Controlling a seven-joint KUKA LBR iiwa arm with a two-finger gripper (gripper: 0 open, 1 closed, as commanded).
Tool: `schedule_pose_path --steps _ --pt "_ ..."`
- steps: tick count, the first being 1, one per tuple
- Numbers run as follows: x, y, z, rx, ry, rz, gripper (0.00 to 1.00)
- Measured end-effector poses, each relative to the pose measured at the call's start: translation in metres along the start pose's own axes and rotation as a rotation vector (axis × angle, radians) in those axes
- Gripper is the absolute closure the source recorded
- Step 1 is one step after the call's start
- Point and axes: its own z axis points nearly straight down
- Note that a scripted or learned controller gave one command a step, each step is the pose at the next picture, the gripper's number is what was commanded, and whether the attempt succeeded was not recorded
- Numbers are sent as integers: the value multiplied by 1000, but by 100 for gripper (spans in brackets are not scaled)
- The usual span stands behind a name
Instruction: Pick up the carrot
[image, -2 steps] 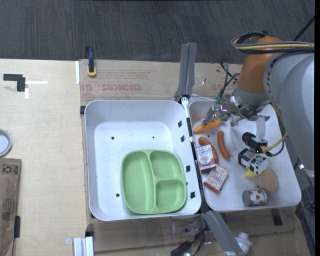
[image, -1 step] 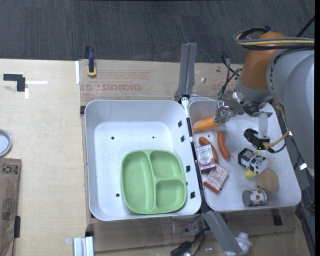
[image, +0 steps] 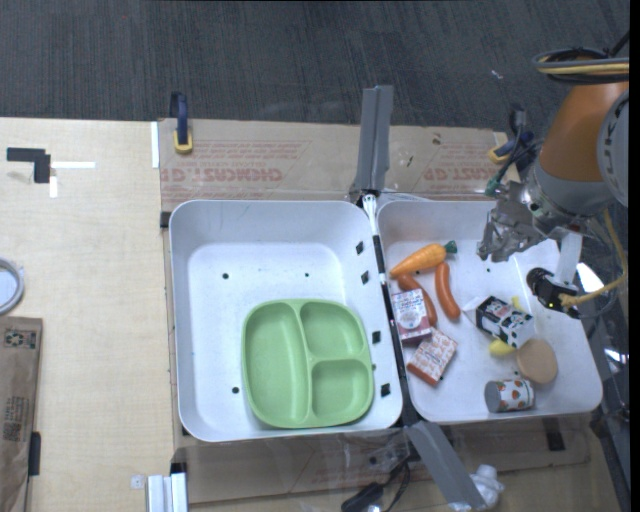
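Left bin (image: 200, 330): green three-compartment plate (image: 308, 362) lying flat toward the near side. Right bin (image: 470, 398): carrot (image: 420, 259) at far left, just beside the divider, nothing gripping it; red sausage (image: 447, 291) close by; two snack packets (image: 420, 335); small can (image: 510, 394). Gripper (image: 497, 245): hanging over the far right of the same bin, apart from the carrot; finger state cannot be told.
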Motion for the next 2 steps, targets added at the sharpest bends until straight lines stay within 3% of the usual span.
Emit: schedule_pose_path --steps 1,2 --pt "0 0 0 0 0 -1 0" --pt "31 32 74 -18 4 -197 0"
